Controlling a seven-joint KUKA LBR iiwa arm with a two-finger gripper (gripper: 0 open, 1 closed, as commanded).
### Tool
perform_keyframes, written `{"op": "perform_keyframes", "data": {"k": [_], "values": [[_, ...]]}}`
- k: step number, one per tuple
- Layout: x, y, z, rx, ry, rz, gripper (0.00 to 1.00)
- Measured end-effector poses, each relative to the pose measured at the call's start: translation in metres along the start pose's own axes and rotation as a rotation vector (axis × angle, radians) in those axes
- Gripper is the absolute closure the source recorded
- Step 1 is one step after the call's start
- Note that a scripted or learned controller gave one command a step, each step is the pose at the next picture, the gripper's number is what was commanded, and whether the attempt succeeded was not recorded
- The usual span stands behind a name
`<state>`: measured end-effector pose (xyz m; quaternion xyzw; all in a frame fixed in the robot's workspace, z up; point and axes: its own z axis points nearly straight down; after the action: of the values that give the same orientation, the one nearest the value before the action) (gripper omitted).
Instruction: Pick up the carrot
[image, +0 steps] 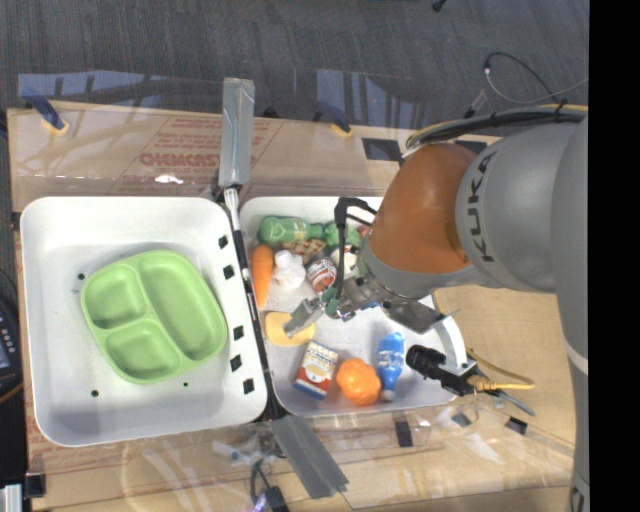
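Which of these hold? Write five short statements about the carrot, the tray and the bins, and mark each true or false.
1. The carrot lies in the right bin. True.
2. The green tray sits in the same bin as the carrot. False: it is in the left bin.
3. The carrot lies along the right bin's left wall. True.
4. The gripper holds the carrot. False: the carrot lies to the gripper's left, apart from it.
5. An orange sits near the right bin's front edge, between a small carton and a blue bottle. True.
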<state>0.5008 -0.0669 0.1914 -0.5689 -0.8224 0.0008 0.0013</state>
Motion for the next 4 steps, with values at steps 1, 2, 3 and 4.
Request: {"op": "perform_keyframes", "data": {"k": [1,2,3,4], "values": [[0.0,0.0,0.0,0.0,0.0,0.0,0.0],[0.0,0.0,0.0,0.0,0.0,0.0,0.0],[0.0,0.0,0.0,0.0,0.0,0.0,0.0],[0.0,0.0,0.0,0.0,0.0,0.0,0.0]]}}
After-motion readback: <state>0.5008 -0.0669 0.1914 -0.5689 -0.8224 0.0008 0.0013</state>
